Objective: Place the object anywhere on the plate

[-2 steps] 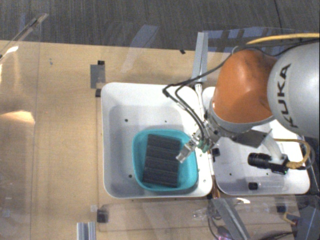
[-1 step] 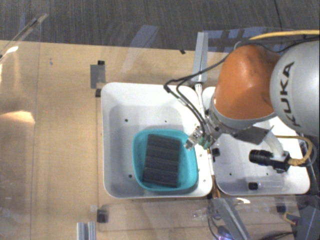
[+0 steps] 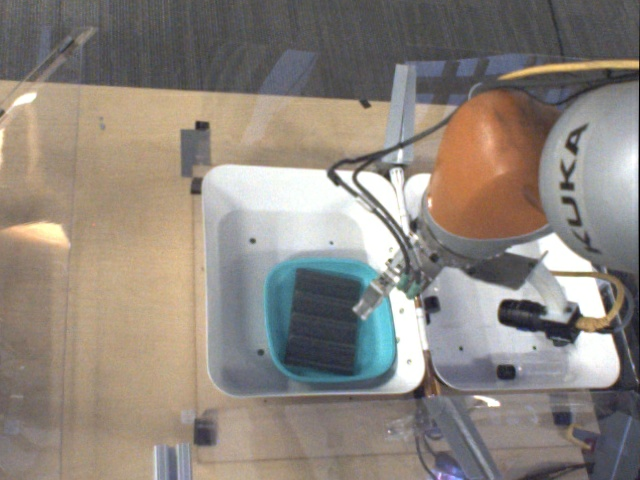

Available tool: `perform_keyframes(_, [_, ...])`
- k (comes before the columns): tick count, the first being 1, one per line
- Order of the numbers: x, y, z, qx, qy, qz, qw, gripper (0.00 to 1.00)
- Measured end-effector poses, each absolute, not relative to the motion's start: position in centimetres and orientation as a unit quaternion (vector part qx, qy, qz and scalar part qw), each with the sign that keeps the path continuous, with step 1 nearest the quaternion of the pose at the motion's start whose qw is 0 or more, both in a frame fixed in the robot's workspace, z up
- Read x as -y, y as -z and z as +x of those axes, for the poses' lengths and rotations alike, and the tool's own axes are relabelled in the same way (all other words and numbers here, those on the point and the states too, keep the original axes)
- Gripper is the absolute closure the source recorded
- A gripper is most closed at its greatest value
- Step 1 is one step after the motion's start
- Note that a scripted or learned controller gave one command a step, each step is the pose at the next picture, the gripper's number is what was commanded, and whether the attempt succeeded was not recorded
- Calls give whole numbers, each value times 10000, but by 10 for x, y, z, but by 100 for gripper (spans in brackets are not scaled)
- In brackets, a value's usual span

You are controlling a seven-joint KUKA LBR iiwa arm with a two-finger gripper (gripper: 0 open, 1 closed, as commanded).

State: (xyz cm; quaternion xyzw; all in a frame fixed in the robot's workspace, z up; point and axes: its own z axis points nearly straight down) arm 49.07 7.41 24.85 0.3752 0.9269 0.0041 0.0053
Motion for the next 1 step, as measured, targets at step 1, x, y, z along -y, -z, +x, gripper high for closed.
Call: perform_keyframes(1, [-15,-419,489,-9339,-32,3576,70,0])
